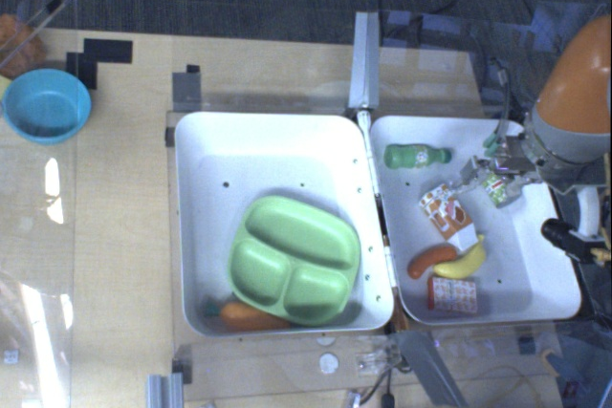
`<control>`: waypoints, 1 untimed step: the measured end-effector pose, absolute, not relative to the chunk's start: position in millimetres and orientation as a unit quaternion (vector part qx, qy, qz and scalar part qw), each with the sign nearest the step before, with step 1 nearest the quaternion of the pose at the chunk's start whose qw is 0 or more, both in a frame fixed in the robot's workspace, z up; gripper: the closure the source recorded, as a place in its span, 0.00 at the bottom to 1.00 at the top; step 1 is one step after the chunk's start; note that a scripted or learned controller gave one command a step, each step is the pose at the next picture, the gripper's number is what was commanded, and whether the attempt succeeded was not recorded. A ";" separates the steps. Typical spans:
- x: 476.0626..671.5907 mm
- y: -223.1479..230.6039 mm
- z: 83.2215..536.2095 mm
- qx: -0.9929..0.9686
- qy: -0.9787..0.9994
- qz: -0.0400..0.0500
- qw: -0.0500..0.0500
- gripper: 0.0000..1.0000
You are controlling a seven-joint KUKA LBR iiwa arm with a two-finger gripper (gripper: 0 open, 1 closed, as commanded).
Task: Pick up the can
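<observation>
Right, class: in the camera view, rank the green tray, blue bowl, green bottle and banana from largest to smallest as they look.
1. Green tray, clearly largest.
2. Blue bowl.
3 and 4. Green bottle and banana look about alike, so I won't rank them.

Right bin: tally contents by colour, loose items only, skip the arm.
Right bin, judged by main colour:
Green: 2, bottle, can at the gripper
Red/orange: 3, carton, sausage, red packet
Yellow: 1, banana
Total: 6
</observation>
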State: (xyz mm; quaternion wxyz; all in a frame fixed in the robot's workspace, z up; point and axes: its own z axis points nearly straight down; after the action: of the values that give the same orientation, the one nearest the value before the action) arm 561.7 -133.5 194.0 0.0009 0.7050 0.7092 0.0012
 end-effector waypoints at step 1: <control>645.9 -183.3 174.9 0.748 0.664 0.001 0.003 0.00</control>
State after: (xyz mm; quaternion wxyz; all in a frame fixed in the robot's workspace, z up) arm 645.9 -183.3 174.9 0.0026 0.7476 0.6641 0.0014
